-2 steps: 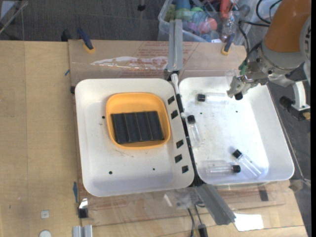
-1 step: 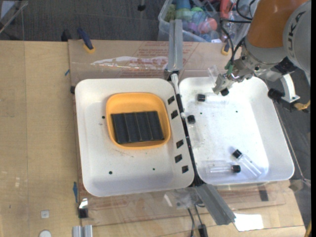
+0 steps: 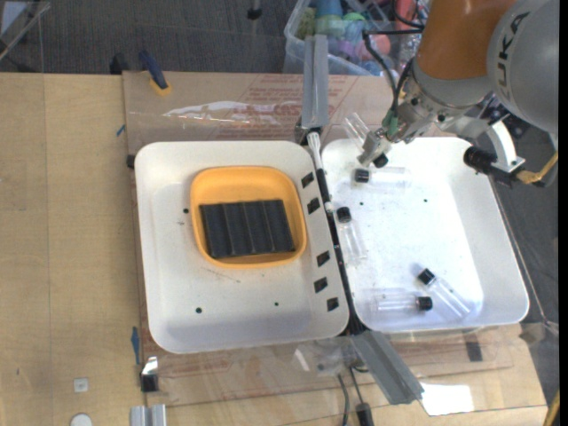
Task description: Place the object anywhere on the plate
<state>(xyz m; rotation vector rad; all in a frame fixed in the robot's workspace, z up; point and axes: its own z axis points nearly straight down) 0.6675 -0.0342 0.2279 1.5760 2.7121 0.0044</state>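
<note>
An orange plate (image 3: 206,187) sits in the left bin (image 3: 169,309) with a dark grey ridged block (image 3: 246,229) lying flat on it. Several clear vials with black caps lie in the right bin (image 3: 497,238): one near the back (image 3: 362,176), one by the divider (image 3: 343,213), and two at the front (image 3: 426,278) (image 3: 422,303). My gripper (image 3: 374,153) hangs low over the back left of the right bin, just above the rear vial. A black cap shows right at its tip, and I cannot make out whether anything is held.
A divider with black clips (image 3: 318,238) runs between the two bins. A metal post (image 3: 312,87) rises at the back between them. A clear tub of coloured items (image 3: 351,16) stands behind the bench. The arm's orange band (image 3: 461,25) looms over the right bin's back edge.
</note>
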